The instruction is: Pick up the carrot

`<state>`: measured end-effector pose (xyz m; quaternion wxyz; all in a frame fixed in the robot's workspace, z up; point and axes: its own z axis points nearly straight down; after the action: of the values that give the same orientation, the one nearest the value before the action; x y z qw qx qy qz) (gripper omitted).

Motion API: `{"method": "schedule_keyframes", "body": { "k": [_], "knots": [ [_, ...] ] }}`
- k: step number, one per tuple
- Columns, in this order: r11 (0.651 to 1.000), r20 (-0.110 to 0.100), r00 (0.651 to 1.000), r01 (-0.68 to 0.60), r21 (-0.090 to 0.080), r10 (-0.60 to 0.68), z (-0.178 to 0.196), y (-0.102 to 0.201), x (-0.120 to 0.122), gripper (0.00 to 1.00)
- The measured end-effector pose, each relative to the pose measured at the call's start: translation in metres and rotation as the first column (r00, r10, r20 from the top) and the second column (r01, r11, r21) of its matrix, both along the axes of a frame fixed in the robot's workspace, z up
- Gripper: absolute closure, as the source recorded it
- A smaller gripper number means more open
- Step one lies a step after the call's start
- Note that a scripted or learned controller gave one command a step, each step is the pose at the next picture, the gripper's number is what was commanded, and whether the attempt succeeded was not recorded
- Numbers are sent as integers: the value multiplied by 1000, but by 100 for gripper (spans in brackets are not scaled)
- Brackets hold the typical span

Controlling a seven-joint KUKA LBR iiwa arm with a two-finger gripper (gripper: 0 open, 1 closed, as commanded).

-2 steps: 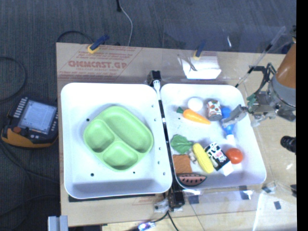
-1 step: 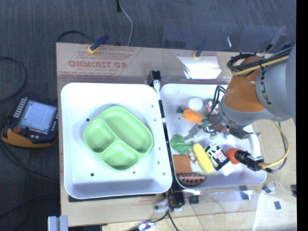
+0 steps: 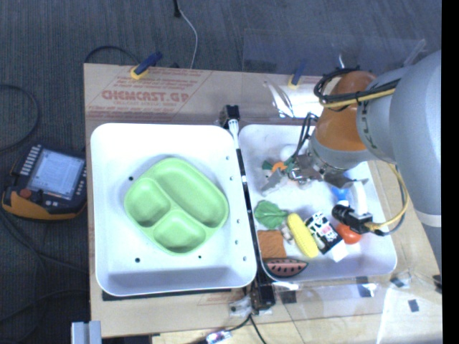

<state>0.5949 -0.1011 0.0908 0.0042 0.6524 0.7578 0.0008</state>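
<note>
The carrot (image 3: 278,167), a small orange piece with a green top, lies near the upper left of the right bin (image 3: 380,264). My gripper (image 3: 281,173) is low in that bin, right at the carrot, with the orange-banded wrist (image 3: 344,120) above and to its right. The gripper body partly covers the carrot, and I cannot make out whether the carrot is held.
Below the gripper lie a green leaf (image 3: 269,211), a yellow corn-like piece (image 3: 301,235), a cow-patterned box (image 3: 324,231), a brown cracker (image 3: 271,244), a watermelon slice (image 3: 285,267) and a red piece (image 3: 348,231). The left bin (image 3: 107,264) holds a green divided plate (image 3: 176,203).
</note>
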Motion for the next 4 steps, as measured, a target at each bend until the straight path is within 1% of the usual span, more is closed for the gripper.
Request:
{"method": "schedule_keyframes", "body": {
  "k": [1, 2, 3, 4],
  "knots": [
    [902, -43, 901, 433, -2, -432, -2, -36, 63, 0],
    [723, -93, 718, 690, -27, -690, -2, -83, 65, 0],
    [723, -81, 720, 691, -6, -689, 12, -77, 71, 100],
    [724, -116, 719, 690, -5, -685, 9, -69, 68, 0]
  ]
}}
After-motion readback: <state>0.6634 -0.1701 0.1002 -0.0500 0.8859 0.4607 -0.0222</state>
